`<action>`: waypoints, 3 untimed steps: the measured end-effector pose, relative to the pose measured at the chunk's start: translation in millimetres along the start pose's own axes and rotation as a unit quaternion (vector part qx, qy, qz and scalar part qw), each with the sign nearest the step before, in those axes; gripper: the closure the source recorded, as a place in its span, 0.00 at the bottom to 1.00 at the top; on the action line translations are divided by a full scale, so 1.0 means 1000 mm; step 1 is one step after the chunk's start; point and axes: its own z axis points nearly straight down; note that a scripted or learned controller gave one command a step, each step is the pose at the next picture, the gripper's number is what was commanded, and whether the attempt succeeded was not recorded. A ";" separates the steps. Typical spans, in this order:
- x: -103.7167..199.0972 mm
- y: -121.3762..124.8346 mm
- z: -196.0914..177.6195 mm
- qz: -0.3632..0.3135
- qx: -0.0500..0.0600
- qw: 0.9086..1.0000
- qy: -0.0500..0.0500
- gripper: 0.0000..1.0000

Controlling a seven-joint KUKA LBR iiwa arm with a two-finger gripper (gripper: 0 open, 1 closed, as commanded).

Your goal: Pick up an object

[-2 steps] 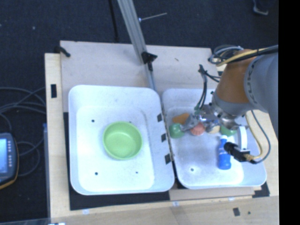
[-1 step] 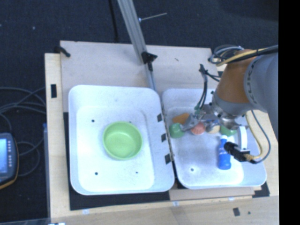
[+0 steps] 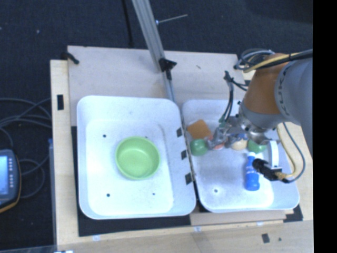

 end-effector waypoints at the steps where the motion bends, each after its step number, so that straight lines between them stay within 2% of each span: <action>1: -0.007 -0.003 -0.044 0.000 -0.002 1.000 0.000 1.00; 2: -0.007 -0.002 -0.093 -0.001 -0.002 1.000 0.000 1.00; 3: 0.048 -0.017 -0.085 -0.002 0.000 1.000 0.001 1.00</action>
